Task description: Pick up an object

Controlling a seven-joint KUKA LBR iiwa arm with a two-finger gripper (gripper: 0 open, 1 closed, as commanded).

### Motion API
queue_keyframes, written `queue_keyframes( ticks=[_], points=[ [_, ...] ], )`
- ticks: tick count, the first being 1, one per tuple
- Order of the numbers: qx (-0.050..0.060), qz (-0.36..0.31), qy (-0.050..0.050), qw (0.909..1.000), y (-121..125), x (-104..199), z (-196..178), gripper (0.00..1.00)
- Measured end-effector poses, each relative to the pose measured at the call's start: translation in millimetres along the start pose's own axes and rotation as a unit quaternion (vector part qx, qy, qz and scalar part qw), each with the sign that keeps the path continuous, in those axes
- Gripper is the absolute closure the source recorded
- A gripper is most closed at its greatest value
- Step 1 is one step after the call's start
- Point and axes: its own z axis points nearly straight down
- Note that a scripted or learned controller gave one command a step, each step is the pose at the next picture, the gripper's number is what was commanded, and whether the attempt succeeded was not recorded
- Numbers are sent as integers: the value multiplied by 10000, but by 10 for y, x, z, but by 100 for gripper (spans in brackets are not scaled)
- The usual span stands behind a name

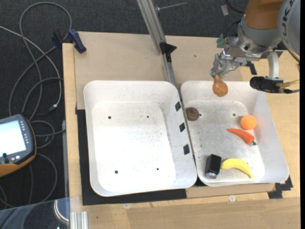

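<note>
**Mia:** Look, the gripper (222, 73) is up above the far edge of the right bin (274, 149). It has a little brown pear (219, 87) hanging from it.

**Ben:** Is it really holding it?

**Mia:** I think so. The top of the pear is pinched between the fingers, and the fat part hangs down over the bin's rim at about 12 o'clock.

**Ben:** So what could go wrong?

**Mia:** It only has the thin top bit. The pear is smooth and round, so it could slip out if the arm (267, 13) moves fast or shakes.

**Ben:** Where would it fall?

**Mia:** Maybe back in the bin. But it hangs right by the rim, so it could bounce out onto the table (119, 56).

**Ben:** What else is in there?

**Mia:** A brown ball (192, 113) at about 9 o'clock in the bin. An orange ball (248, 122) and a carrot (242, 135) at 3 o'clock. A banana (237, 167) and a black block (212, 165) at 6 o'clock, close together.

**Ben:** Could the pear hit them?

**Mia:** Not likely. They are well apart from it. The left bin (95, 128) is beside it too.
</note>
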Motion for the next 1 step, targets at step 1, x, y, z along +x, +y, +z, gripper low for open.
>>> queue_keyframes(
  ticks=[1],
  points=[
    [62,-18,18,10000,-142,590,-17,100]
  ],
)
